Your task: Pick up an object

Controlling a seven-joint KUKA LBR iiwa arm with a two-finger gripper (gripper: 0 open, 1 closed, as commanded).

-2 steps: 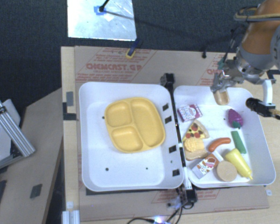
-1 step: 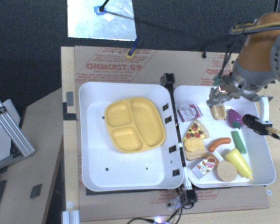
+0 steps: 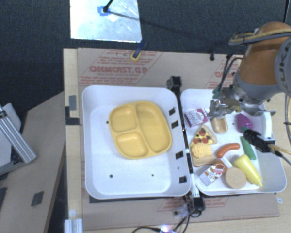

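Grey arm with the orange band (image 3: 269,38) comes in from the right edge on my feed, wrist bent down over the far part of the right bin (image 3: 281,178). I see the gripper (image 3: 219,109) low at that bin's far-left area, metal tip angled toward the divider between the bins. Just under the tip stands a tan cup-like piece (image 3: 219,124), touching or nearly touching it; can't tell which. Pink packet (image 3: 196,116) lies just left of the tip, near the divider. Purple piece (image 3: 243,122) sits right of the cup, partly behind the wrist hardware. Toward the near edge: pizza slice (image 3: 203,136), corn cob (image 3: 200,150), sausage (image 3: 227,149), green piece (image 3: 249,148), yellow bottle (image 3: 249,169), round tan disc (image 3: 235,178), small red-white box (image 3: 212,173) by the near-left corner. Nothing visibly between the fingers; whether they are apart or together I can't tell, too blurred. Left bin (image 3: 94,169) carries a yellow divided tray (image 3: 139,129), roughly centred, well apart from the gripper.
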